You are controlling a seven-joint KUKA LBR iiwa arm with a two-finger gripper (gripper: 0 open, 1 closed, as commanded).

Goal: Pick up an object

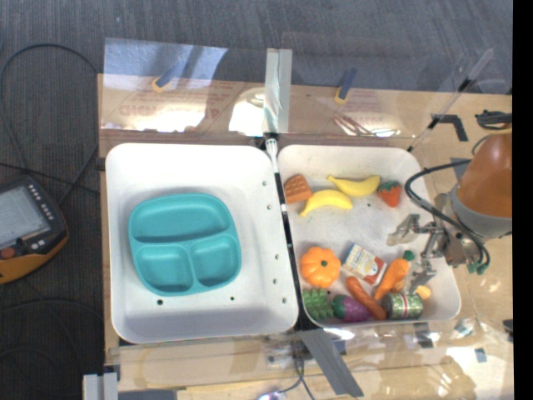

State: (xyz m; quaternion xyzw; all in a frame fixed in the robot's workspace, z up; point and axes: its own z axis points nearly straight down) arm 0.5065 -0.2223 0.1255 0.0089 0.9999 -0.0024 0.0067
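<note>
carrot (393, 278) lies just below the fingers (408, 227), untouched.

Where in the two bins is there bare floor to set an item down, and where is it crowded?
Left bin: bare white floor rings the teal tray, widest above it. Right bin: a small bare patch lies between the two bananas above and the pumpkin and snack packet below. Its lower right is crowded: carrots, can, eggplant, and the gripper.

Dark grey carpet floor (250, 15), light wooden bench (383, 115), black cables (50, 65) trailing left, handheld control pendant (25, 223) on floor
</note>
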